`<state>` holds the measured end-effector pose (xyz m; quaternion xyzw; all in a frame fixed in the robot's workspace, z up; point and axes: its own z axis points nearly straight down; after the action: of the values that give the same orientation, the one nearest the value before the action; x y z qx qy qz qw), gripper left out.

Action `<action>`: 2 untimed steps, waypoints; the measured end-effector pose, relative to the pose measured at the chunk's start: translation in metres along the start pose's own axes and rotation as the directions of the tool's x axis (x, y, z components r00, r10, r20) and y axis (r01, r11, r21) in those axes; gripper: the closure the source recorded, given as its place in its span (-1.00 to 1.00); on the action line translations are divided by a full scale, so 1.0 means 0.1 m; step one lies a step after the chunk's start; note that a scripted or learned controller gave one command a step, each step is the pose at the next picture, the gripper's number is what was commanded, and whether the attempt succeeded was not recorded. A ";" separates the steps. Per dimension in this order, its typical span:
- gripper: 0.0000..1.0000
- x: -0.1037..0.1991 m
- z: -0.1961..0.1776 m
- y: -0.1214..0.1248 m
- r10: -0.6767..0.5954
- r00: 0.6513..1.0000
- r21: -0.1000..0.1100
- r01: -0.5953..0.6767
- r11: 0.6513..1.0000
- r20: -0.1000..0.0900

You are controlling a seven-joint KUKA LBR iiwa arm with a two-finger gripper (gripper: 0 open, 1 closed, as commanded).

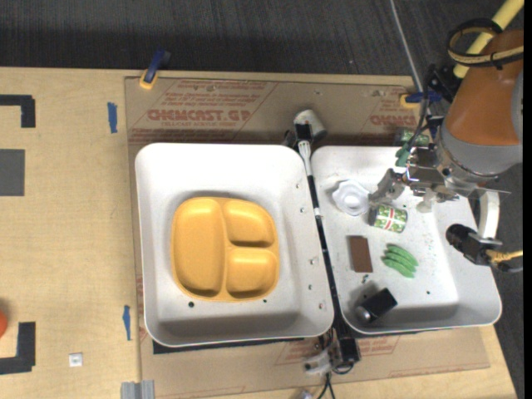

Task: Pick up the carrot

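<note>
1. Cardboard covers the tabletop (75, 223) under two white bins. The left bin (158, 173) carries a yellow divided plate (224, 246); the right bin (478, 302) carries the clutter.
2. Your hand (409, 181) hangs low over the right bin, just beside a green-and-white can (388, 218) and a white cup (350, 197). I cannot tell whether it is open or closed.
3. I cannot tell where the carrot lies. An orange patch (2, 324) at the far left edge is cut off too much to name.
4. Risk: closing here likely takes the can or cup, the wrong item.
5. Risk: the green pod (401, 260) and brown block (359, 253) lie near, so a sweep may scatter them.
</note>
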<state>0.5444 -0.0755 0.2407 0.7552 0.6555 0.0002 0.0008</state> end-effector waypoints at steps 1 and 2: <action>-1.00 0.33 0.56 -0.64 -0.049 0.999 0.003 0.049 0.999 -0.001; -1.00 -0.04 -0.03 0.01 -0.150 0.989 0.000 0.150 0.989 0.000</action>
<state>0.5444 -0.0794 0.2432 0.7036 0.7106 0.0002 0.0006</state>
